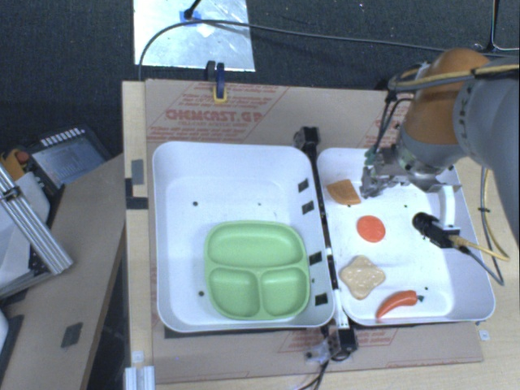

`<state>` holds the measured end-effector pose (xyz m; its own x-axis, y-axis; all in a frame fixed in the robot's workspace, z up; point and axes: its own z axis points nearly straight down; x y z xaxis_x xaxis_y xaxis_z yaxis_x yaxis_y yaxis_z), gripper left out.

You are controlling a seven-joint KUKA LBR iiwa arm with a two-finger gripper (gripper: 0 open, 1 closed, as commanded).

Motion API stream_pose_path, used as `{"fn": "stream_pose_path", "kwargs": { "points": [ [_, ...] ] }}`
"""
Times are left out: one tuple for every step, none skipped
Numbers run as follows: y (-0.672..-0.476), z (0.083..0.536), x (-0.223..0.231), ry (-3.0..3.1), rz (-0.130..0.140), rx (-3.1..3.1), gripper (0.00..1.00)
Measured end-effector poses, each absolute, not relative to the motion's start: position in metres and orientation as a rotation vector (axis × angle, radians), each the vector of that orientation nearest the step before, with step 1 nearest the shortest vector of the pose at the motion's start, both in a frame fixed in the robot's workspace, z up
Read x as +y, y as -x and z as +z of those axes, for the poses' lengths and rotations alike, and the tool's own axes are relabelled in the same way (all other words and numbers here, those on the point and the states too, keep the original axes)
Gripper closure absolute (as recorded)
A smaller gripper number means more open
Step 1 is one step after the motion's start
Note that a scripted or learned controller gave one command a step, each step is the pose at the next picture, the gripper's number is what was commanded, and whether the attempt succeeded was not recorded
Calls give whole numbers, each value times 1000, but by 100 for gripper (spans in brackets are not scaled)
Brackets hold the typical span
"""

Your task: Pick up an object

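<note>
The right bin (467, 295) holds an orange-tan wedge (343, 192) near its far left, a flat red disc (371, 228) in the middle, a beige cookie-like piece (361, 275) toward the front, and a red chili pepper (397, 302) at the front. My gripper (370, 187) hangs low over the far part of this bin, just right of the wedge and above the disc. Nothing is visibly held between its fingers.
The left bin (175, 218) carries a green three-compartment tray (253, 268) at its front right. A black clip strip (317, 218) runs between the two bins. The bins rest on a cardboard sheet (244, 108); a bench with equipment stands at the left.
</note>
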<state>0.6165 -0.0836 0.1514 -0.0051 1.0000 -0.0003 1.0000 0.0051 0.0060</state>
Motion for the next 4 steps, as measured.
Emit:
{"fn": "stream_pose_path", "kwargs": {
  "points": [
    [-618,206,-84,-2212,7,2223,100],
    [-622,219,-27,-2210,6,2231,100],
    [-628,225,35,-2210,5,2231,100],
    [-636,236,90,-2210,7,2232,100]
  ]
}}
